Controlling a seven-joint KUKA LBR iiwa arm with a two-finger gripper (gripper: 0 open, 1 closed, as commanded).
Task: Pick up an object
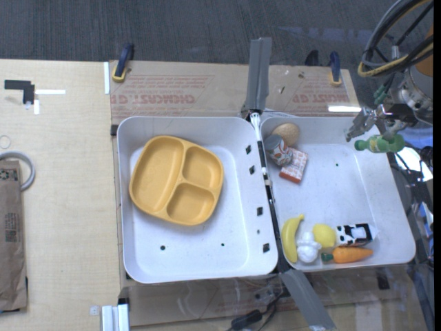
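My gripper (364,138) hangs over the upper right corner of the right bin (344,192). It is shut on a small green object (382,143) with a yellowish end, which lies crosswise between the fingers above the bin's rim. Lower in the same bin lie a banana (291,236), a lemon (324,235), a white lump (308,252), a carrot (351,255) and a black-and-white toy (355,234). Near the bin's upper left sit a brown round item (286,132), a small can (277,150) and a red-and-white box (294,165).
The left bin (138,254) holds a yellow divided plate (177,179). A grey divider post (258,74) rises between the bins at the back. Cables (393,26) loop above the arm at the top right. Cardboard (179,88) lines the bench behind the bins.
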